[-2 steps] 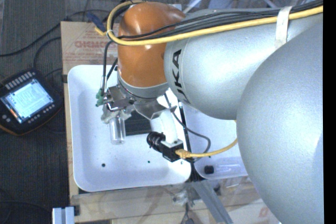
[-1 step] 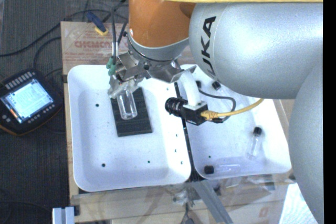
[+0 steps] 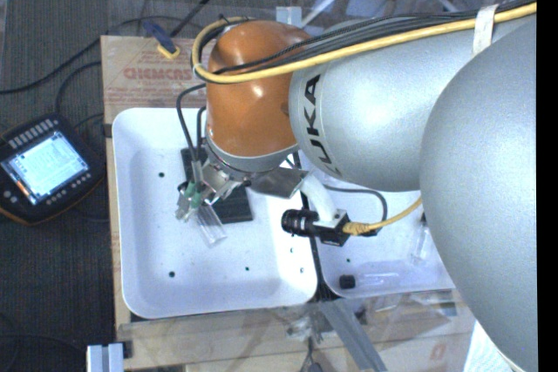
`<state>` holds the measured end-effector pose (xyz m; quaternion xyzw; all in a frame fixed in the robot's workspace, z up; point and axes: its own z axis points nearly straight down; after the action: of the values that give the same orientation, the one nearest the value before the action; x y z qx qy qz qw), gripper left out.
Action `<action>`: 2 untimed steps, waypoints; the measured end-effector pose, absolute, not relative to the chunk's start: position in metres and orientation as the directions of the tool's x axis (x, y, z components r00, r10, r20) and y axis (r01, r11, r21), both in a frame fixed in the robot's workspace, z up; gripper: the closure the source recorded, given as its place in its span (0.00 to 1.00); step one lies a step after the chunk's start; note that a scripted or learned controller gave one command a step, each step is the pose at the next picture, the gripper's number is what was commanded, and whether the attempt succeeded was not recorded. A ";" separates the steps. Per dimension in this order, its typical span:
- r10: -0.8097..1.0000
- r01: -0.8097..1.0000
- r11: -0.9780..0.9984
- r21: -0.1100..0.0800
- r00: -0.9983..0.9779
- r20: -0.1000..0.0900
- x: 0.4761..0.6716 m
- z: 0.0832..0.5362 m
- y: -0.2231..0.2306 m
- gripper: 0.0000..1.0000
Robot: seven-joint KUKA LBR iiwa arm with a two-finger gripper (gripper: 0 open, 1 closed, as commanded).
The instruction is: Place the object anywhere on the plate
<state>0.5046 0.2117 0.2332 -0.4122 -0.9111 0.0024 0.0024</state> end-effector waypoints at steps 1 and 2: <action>0.450 0.450 0.893 -0.004 -0.893 0.001 0.535 0.364 0.193 1.00; 0.206 0.206 0.978 -0.001 -0.978 0.002 0.492 0.373 0.219 1.00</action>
<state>0.4915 0.2194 0.3727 -0.1037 -0.9946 0.0005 0.0010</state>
